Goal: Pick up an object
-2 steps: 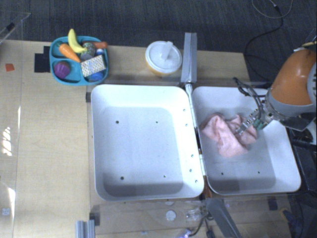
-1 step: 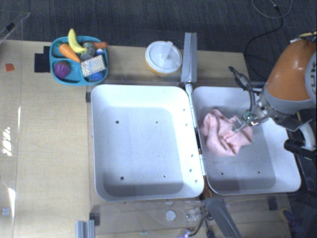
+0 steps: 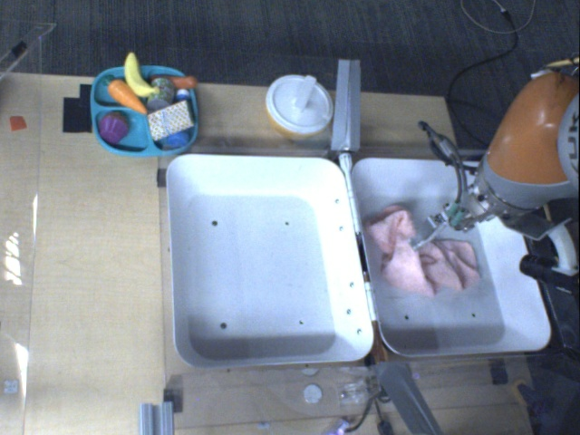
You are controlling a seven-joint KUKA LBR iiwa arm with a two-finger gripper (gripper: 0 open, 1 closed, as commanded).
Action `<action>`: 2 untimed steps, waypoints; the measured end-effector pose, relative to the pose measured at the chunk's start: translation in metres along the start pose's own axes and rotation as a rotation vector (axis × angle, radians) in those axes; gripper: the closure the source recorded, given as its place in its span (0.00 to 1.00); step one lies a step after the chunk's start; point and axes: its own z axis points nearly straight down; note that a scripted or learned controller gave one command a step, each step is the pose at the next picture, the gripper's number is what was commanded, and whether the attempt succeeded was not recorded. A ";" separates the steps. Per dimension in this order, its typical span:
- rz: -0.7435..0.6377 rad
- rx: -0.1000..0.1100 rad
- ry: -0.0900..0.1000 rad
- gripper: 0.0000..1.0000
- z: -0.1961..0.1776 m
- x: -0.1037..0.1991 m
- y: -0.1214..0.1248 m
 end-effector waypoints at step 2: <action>0.261 0.005 0.002 0.00 0.034 -0.035 -0.001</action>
